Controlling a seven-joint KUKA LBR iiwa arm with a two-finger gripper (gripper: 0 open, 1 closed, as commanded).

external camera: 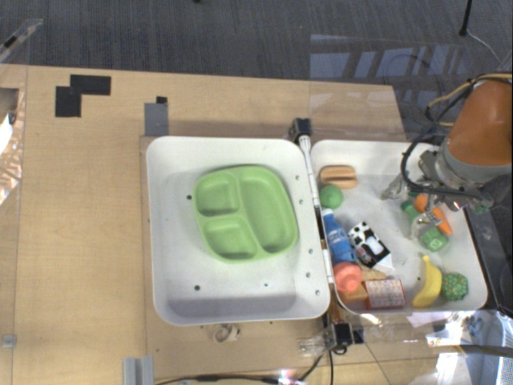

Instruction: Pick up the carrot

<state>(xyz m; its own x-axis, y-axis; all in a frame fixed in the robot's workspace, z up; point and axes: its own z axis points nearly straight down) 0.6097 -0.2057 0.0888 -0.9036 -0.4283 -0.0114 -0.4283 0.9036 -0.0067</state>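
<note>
One gripper [433, 207], grip state impossible to tell, poised low over right bin [377, 155]. Carrot [439, 219] lying just beneath, wedged among green toys [425, 229] near far-right wall. Best approached straight down, centred on orange body, avoiding neighbours.

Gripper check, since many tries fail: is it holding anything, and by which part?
It cannot be told. The gripper is down over the carrot in the right bin, but the wrist hides whether anything sits between its fingers.
</note>
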